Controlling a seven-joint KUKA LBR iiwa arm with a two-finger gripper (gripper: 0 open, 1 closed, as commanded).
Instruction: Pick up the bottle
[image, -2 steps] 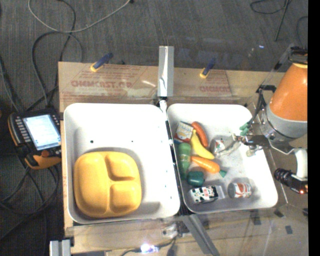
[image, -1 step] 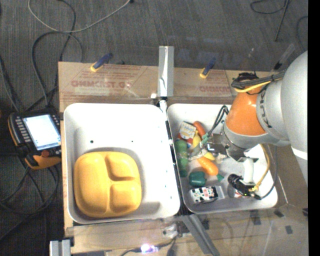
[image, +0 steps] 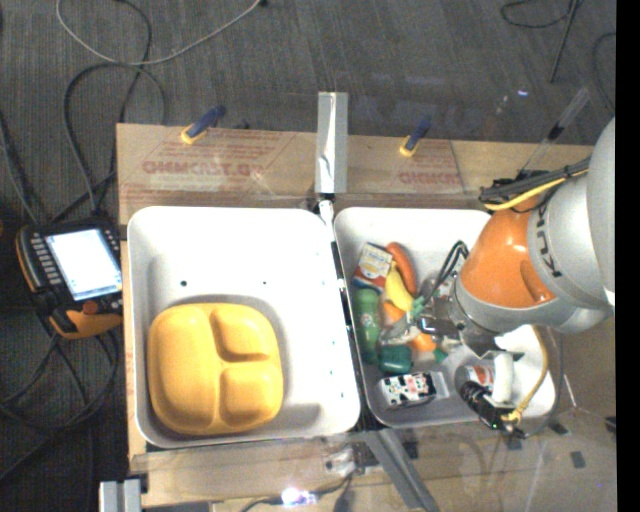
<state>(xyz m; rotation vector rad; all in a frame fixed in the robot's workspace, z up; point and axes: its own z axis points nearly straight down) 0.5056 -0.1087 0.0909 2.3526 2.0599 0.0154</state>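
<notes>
The green bottle (image: 367, 318) lies lengthwise against the left wall of the right bin (image: 352, 330), its dark cap pointing to the far side. My gripper (image: 425, 318) hangs low over the middle of that bin, just right of the bottle, among the piled items. The grey wrist and orange band (image: 500, 270) cover much of what sits beneath. Nothing of the bottle shows inside the gripper.
Around the bottle lie a yellow banana-like piece (image: 398, 290), an orange piece (image: 401, 258), a small printed packet (image: 374, 262), a teal item (image: 395, 355) and a black-and-white box (image: 410, 386). The left bin (image: 200, 235) holds a yellow divided plate (image: 215, 365). A tablet (image: 80, 262) sits off the bench at left.
</notes>
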